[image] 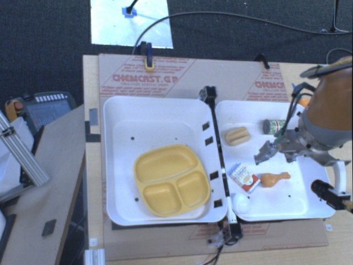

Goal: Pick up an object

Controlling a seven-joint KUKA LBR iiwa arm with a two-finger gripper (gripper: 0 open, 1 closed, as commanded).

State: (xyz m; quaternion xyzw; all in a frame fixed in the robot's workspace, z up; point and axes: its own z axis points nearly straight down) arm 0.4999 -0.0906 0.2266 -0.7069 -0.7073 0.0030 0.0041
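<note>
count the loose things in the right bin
5: bread roll upper left, can at top, packet and chicken leg in the middle, egg lower left; arm may hide more.

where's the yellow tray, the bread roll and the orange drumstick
yellow tray (165,165), camera view, on its large upper compartment
bread roll (237,136), camera view, middle of its top
orange drumstick (269,179), camera view, on its thick meaty end

A yellow divided tray (172,179) is being borne by the left bin (118,148). In the right bin (298,206), a bread roll (237,136), a small packet (243,177), an orange drumstick (273,178), a white ball (241,202) and a green can (273,126) are being held. The gripper (263,153) is being hung above the drumstick, nothing being seen between its fingers.
</note>
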